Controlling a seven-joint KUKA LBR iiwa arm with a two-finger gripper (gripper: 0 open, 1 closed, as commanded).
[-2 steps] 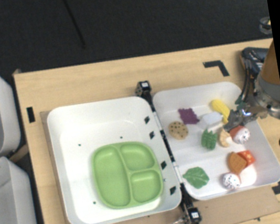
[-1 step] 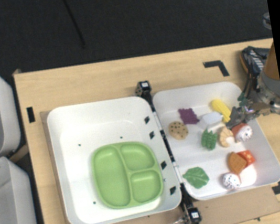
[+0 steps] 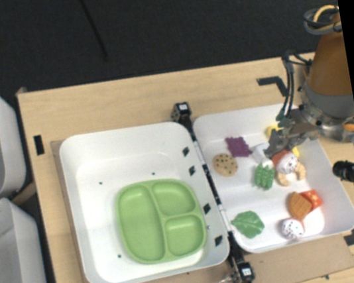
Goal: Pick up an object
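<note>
Wooden bench bearing two shallow white bins side by side, touching along the middle seam. In the left white bin: one light green plastic plate with three compartments, lying flat toward the near edge, apart from the walls. In the right white bin: all loose candidates for picking. Small purple ragged-edged piece toward the far left of that bin; round tan cookie with dark specks just beside it, nearer the seam. Dark green leafy toy at mid-bin, touching or nearly touching a white, red and tan rounded toy on its right. Flat green leaf-shaped piece near the front left corner. Orange and brown blocky toy toward the front right, with a small white ball with red spots just in front of it. Small yellow piece at the far side, partly hidden by the tool. Grey arm with orange band entering from the right, wrist hanging over the far right part of the right bin. Gripper low over the bin, between the yellow piece and the white, red and tan toy, just beside both. Contact with either: not determinable. Gripper state, spread or pressed together: cannot tell at this angle and sharpness. Nothing seen gripped.
</note>
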